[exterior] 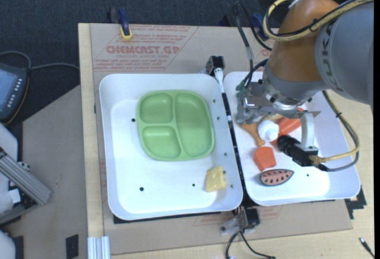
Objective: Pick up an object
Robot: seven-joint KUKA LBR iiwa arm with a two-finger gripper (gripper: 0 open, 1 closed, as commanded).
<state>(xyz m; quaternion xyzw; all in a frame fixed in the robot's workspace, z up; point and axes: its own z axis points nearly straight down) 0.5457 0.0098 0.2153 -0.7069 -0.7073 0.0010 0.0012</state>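
Orange toys (265, 157) lie in the right bin (332, 189) directly beneath the gripper (256, 114), the watermelon slice (276, 177) further toward the near edge; finger state I cannot tell

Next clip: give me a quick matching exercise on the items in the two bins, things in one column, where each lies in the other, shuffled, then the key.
Things:
1. green divided plate
2. yellow chunk
3. watermelon slice
4. orange block

Places:
A. right bin, near its front edge
B. left bin, front right corner
C. left bin, middle toward the back
D. right bin, just behind the slice, below the gripper

Pairs: 1-C, 2-B, 3-A, 4-D
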